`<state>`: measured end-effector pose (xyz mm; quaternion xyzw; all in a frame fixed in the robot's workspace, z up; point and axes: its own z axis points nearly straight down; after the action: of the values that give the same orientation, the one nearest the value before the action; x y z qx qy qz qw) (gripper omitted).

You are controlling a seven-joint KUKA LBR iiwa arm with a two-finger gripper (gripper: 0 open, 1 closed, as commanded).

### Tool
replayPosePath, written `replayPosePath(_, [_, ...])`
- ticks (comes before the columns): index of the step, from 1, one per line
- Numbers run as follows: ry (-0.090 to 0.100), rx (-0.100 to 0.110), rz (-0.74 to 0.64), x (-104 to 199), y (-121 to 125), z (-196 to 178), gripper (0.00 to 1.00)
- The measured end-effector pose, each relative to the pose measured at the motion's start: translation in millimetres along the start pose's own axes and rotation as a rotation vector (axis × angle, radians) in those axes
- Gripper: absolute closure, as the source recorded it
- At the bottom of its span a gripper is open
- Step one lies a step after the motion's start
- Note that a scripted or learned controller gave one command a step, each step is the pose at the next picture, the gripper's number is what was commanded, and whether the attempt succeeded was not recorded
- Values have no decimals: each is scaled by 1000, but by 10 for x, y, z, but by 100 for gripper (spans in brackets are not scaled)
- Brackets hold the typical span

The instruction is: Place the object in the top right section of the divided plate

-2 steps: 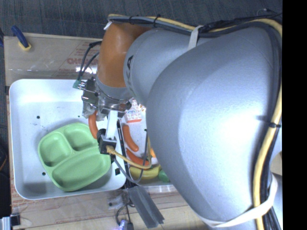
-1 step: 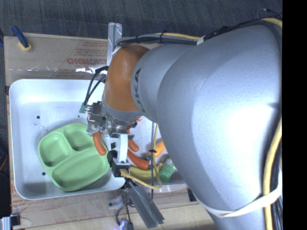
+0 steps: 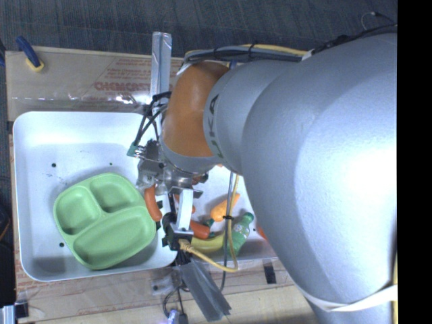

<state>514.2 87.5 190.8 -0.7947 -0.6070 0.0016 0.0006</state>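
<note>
The gripper (image 3: pixel 177 223) is hanging just right of the green divided plate (image 3: pixel 104 219); its grasp cannot be told. An orange carrot-like piece (image 3: pixel 152 204) is lying beside it, touching the plate's right rim, just right of the top right section (image 3: pixel 116 193).

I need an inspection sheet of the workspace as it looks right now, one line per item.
Surface: white bin on a bench, cardboard behind it.
Job's things: green divided plate in the bin, all sections bare; orange object at its right edge, by the gripper.
Clutter: toy food right of the plate, partly hidden by the arm.
Grippers: gripper low beside the plate's right edge; grasp cannot be judged.
Cables: yellow cable looping under the gripper; black wires at the wrist.
Surroundings: dark carpet; blue clamp top left.
</note>
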Motion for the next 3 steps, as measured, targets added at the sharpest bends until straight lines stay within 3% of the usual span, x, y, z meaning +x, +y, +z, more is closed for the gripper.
replayPosePath(1, [2,-1,57,-411,-281,-1170,100])
replayPosePath(2, [-1,4,294,74,300,-309,100])
replayPosePath(3, [1,1,296,248,69,-688,100])
